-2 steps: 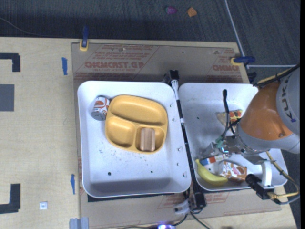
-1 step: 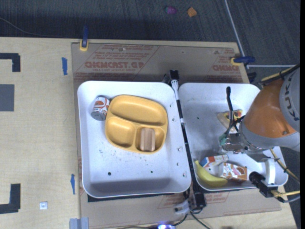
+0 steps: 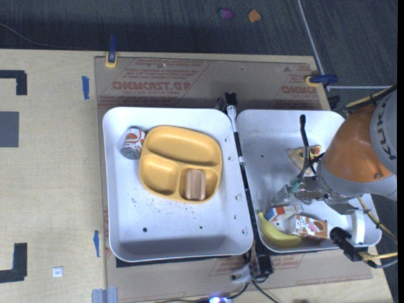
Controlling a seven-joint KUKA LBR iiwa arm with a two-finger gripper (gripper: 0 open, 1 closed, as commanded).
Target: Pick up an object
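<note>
Nearest me, R bin (image 3: 353, 120), front edge: a banana (image 3: 275, 232) lies along the rim w/ a printed packet (image 3: 307, 226) touching it. Gripper (image 3: 302, 189) is low just above those, arm's orange band (image 3: 353, 149) blocking it; I can't tell its state. Further back, L bin (image 3: 120, 232): yellow divided tray (image 3: 178, 160) w/ a brown block (image 3: 194, 184) in one compartment, crushed can (image 3: 132, 142) beside the tray.

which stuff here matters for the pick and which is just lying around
In play, by the gripper in the right bin: banana, snack packet.

Lying about in the left bin: yellow divided tray, brown block, can.
</note>
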